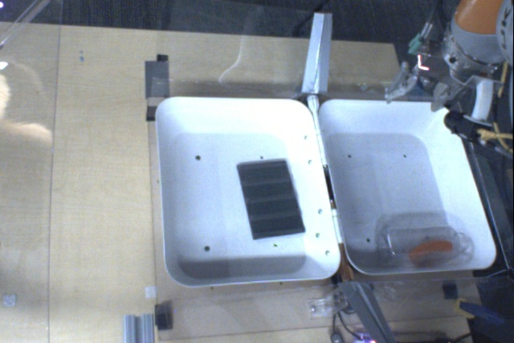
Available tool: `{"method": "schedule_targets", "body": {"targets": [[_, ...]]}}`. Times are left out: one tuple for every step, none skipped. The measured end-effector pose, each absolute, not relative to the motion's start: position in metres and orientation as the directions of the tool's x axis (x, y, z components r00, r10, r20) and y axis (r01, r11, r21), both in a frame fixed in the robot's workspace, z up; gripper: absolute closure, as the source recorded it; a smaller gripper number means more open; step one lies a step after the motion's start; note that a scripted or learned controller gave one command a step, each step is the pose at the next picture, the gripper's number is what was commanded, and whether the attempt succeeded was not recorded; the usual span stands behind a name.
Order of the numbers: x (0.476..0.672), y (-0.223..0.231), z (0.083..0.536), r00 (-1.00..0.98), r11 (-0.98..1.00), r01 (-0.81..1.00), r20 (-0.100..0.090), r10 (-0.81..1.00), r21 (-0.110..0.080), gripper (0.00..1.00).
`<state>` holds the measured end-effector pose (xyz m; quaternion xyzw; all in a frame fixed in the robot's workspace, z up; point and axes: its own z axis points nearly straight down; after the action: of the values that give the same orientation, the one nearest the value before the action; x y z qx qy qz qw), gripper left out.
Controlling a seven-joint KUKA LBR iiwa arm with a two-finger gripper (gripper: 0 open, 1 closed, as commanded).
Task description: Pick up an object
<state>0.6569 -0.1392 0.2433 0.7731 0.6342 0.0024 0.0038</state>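
Picking up something comes next, and nothing is held yet. The gripper (418,83) hangs at about 1 o'clock in the picture, just past the far rim of the right bin (365,120). I cannot tell if it is apart or together, because it is small and blurry there.

Two things could be picked. A clear plastic thing with orange inside (426,245) lies in the right bin, near the corner at 5 o'clock. A flat dark block with ridges (271,198) lies in the middle of the left bin (185,140), turned a little slantwise.

The clear thing looks like the closer choice, I think. To do it well, the arm should move toward 5 o'clock until it is right over the orange part, then go straight down. It should stay away from the bin wall, which is very close to the thing on that side. The clear plastic looks round and smooth, so it may slip or roll. Squeezing it across its short side, gently, seems best. The dark block looks flat and low, so it may be harder to get under.
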Motion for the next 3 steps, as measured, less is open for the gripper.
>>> {"method": "schedule_targets", "body": {"targets": [[0.670, -0.183, 0.221, 0.516, -0.516, 0.856, 0.000, 0.856, 0.006, 0.00], [0.654, -0.135, 0.330, 0.592, -0.592, 0.806, 0.003, 0.806, 0.009, 0.00], [0.640, -0.058, 0.199, 0.755, -0.755, 0.656, -0.001, 0.656, -0.002, 0.00]]}}
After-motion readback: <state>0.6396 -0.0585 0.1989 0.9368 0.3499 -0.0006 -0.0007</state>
